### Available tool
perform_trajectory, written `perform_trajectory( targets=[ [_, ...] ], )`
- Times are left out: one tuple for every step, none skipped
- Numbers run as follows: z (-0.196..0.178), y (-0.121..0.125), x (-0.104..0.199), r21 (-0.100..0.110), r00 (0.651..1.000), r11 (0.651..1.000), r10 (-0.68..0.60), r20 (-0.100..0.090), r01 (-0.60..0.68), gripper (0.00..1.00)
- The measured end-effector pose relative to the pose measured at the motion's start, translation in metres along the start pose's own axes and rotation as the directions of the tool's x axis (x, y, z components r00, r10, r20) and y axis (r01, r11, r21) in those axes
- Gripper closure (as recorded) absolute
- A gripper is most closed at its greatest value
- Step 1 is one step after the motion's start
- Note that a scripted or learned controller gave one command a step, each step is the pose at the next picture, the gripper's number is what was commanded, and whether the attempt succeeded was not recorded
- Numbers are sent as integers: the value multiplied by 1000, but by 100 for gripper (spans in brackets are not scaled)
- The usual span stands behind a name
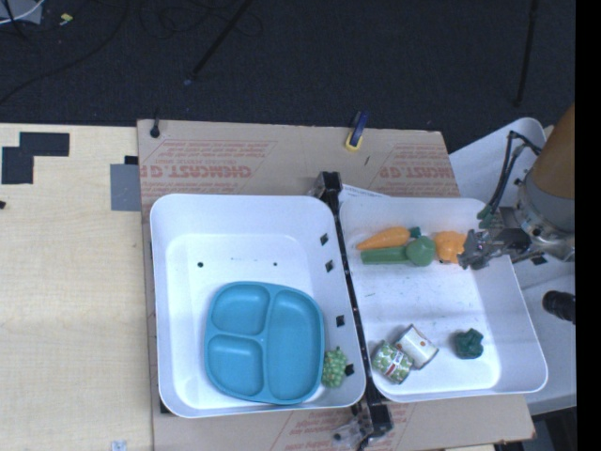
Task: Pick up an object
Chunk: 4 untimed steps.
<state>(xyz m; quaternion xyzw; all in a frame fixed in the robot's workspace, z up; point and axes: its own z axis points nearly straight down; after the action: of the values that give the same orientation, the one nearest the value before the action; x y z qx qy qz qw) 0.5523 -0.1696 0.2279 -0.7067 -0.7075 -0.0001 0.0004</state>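
A brown cardboard sheet (246, 159) with red print lay under two shallow white plastic bins (165, 252), on a pale wooden bench (66, 299).

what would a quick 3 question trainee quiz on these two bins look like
1. True or false: the blue divided plate lies in the left bin.
2. Which item lies nearest the end effector? A) orange piece B) dark green lump C) small can
3. What lies just right of the plate, against the left bin's right wall?

Key
1. True.
2. A.
3. The green grape bunch.
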Motion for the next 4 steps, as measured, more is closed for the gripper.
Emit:
perform_trajectory(
  targets=[
    [-10,-6,53,2,1000,1000,-3,-2,3,100],
    [-11,-23,107,3,1000,1000,-3,-2,3,100],
    [-7,-38,156,4,1000,1000,-2,-1,2,100],
    [1,-31,203,4,1000,1000,-3,0,3,100]
  ],
)
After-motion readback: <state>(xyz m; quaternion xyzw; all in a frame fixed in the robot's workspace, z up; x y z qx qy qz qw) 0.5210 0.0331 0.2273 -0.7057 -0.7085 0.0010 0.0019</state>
